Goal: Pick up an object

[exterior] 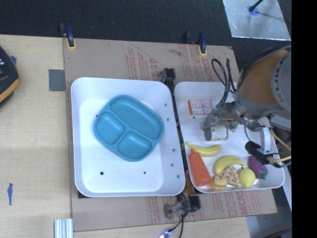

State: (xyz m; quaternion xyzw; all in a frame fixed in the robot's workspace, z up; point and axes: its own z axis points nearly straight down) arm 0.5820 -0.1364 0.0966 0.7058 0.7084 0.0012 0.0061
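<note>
The arm (262, 86) reaches in from the right over the far part of the right bin (190, 90), and its gripper (216, 128) hangs low inside that bin, near the middle; whether it is spread, pressed together or pinching anything cannot be told from this slanted view. A small white and grey cylindrical object (218, 133) lies right at the gripper tip, touching it or just beside it. Just to the far left of the gripper sits a small white box with red print (199, 106). Nearer in the same bin lie a yellow banana (204, 149), an orange carrot-like piece (199, 168), a second banana (229, 161), a pizza slice (225, 177), a lemon (246, 177) and a purple piece (257, 165), crowded together along the near wall. The left bin (86, 182) holds a blue divided plate (129, 127), well apart from the gripper.
</note>
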